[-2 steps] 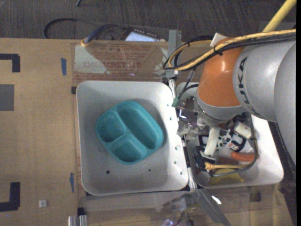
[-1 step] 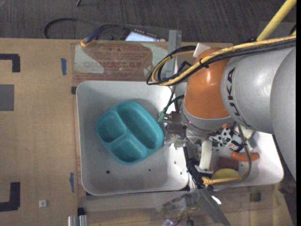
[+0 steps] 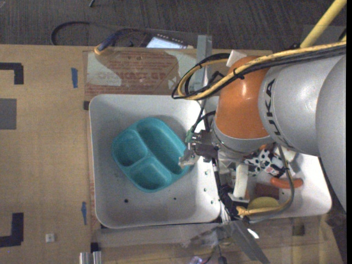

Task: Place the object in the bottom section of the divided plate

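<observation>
Camera view looks down at a slant on both bins, and my arm (image 3: pixel 286 103) reaches in from the right, covering much of the right bin (image 3: pixel 318 199). My gripper (image 3: pixel 191 152) sits low at the right edge of the left bin (image 3: pixel 110 202), right at the rim of the teal divided plate (image 3: pixel 144 154). My own wrist blocks the sight line, so I cannot tell whether the gripper is apart or together, or whether anything is in it.

The divided plate lies flat in the left bin, about midway between its far and near edges and closer to its right edge than its left. Its bottom section (image 3: pixel 149 176) faces the bin's near edge and shows plain teal.

In the right bin, past my wrist, several things lie close together toward the near edge. There is a black-and-white spotted toy (image 3: pixel 267 161), perhaps a cow, with an orange piece (image 3: pixel 287 183) just beside it. A brown block (image 3: pixel 267 191) and a yellow piece (image 3: pixel 264 203) lie nearer the edge. Which of these is the object to be placed, I cannot tell.
</observation>
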Robot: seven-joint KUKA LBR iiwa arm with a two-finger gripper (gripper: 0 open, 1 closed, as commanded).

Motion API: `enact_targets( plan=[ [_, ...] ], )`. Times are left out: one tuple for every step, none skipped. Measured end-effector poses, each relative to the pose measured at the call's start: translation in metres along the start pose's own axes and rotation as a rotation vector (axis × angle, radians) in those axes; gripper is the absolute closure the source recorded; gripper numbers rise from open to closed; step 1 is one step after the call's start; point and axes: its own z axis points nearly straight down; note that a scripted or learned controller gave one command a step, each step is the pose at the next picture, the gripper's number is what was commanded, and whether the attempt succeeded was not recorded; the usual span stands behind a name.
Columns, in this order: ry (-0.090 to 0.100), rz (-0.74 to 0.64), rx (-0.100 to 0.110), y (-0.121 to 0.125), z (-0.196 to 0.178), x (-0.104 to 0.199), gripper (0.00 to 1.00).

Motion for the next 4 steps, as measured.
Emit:
enact_targets(
  plan=[
    [-0.004, 0.003, 0.007, 0.000, -0.006, -0.001, 1.00],
    [-0.004, 0.003, 0.007, 0.000, -0.006, -0.001, 0.00],
    [-0.007, 0.005, 0.014, 0.000, -0.012, -0.002, 1.00],
    [0.001, -0.097, -0.004, 0.085, -0.049, -0.042, 1.00]
  ],
)
